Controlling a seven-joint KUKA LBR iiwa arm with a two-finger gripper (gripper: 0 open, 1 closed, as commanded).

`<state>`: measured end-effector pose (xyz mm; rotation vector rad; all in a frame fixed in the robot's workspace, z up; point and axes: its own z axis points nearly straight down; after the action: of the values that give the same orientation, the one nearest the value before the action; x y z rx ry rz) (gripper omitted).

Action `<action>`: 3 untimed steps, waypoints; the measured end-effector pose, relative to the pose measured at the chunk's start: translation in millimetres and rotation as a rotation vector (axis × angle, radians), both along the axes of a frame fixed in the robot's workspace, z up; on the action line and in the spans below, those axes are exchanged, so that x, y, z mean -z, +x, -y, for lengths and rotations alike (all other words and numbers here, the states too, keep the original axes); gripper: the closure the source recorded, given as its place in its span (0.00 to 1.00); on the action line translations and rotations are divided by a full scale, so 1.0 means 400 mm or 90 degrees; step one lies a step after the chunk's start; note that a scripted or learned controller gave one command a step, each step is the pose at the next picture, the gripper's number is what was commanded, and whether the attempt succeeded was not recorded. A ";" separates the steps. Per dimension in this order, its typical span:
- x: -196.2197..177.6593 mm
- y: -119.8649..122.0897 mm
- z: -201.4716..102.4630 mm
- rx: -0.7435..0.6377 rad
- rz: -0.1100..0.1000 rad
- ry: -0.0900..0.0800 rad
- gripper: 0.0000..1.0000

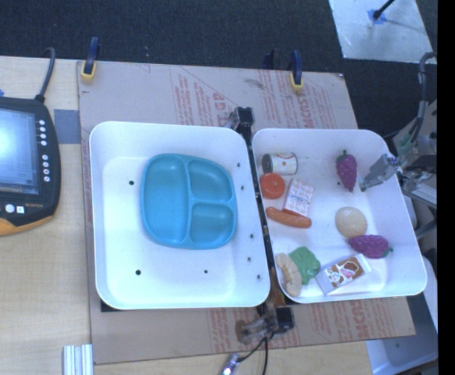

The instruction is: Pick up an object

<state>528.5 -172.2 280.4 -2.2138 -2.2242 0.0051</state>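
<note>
Arm barely in frame, entering from the right edge at about mid-height. Gripper (384,170) is the grey, pointed piece reaching leftward and slightly downward, tip angled to lower left. Behind it, grey-white wrist hardware and cabling bunch along the right edge. Too small and blurred to say how the jaws stand. Nothing seen between them. Orange band not made out.

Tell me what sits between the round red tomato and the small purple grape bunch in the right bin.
In the camera view, bare white bin floor; the red-and-white packet lies just below that line.
</note>
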 end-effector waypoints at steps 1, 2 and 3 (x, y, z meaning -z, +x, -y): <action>0.388 0.051 0.099 0.000 -0.002 0.000 0.00; 0.472 0.190 0.019 -0.001 0.000 0.000 0.00; 0.470 0.320 0.066 -0.001 0.002 0.000 0.00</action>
<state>656.6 -198.5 92.3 -2.2138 -2.2265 0.0020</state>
